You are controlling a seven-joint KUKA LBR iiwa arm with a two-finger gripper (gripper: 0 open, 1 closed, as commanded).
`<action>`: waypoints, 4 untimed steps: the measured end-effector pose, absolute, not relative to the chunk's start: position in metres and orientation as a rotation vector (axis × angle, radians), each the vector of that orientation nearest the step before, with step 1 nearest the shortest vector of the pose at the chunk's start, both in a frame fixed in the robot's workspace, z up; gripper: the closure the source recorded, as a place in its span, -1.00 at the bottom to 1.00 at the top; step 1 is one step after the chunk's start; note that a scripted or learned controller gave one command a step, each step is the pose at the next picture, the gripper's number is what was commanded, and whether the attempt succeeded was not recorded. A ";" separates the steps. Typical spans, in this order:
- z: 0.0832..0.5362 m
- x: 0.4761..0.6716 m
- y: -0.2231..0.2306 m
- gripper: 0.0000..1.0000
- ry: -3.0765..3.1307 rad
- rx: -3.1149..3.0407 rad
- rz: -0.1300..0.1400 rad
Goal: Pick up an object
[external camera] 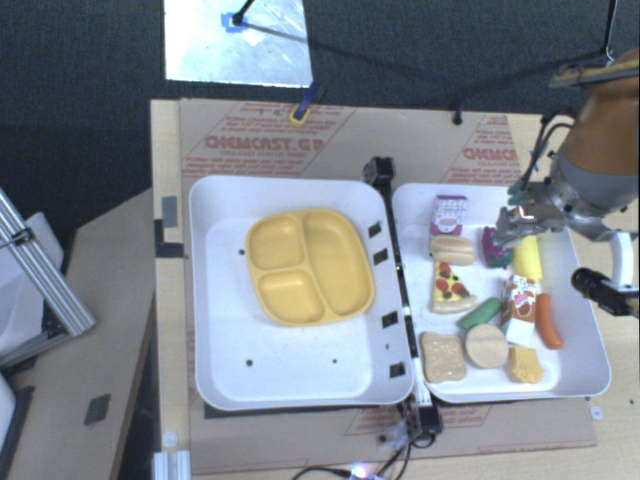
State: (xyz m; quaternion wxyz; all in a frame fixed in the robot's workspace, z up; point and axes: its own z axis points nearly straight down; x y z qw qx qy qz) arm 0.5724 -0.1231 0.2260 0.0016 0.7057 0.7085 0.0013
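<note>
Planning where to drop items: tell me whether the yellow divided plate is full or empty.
Empty. The yellow plate lies flat in the left bin, and all three compartments show bare yellow; the toy foods sit in the right bin.

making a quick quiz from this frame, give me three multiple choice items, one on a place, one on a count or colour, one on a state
1. Where does the yellow tray lie?
A. in the left bin
B. in the right bin
C. on the bare bench outside both bins

2. How many compartments does the yellow tray have?
A. two
B. three
C. five

3. Where is the gripper now?
A. over the yellow tray
B. over the metal sheet at the top
C. down in the right bin among the toy food

Key:
1 A, the tray sits within the white walls of the left bin.
2 B, two sections lie side by side at the back and one in front.
3 C, it is over the right bin, near the purple item and the yellow corn.
</note>
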 end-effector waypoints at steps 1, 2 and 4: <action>0.226 0.577 -0.064 1.00 2.233 2.211 0.004; 0.216 0.563 -0.013 1.00 2.231 2.214 0.000; 0.215 0.551 0.074 1.00 2.230 2.213 0.003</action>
